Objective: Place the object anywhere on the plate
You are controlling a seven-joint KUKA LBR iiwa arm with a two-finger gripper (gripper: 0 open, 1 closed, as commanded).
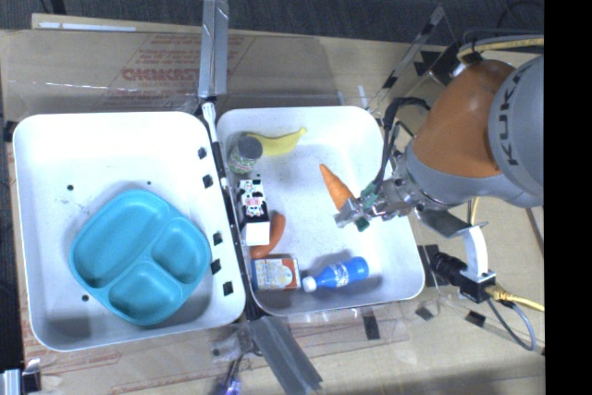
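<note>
The gripper (356,216) is seen beside one carrot (337,185); its opening cannot be told. One blue plate (139,256) is counted left.

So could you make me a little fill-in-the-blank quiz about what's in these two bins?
1. The blue plate lies in the ____ bin.
2. The banana is coloured ____.
3. The gripper hovers just right of the ____.
4. The bottle lies on its ____.

Missing words: left; yellow; carrot; side.
</note>
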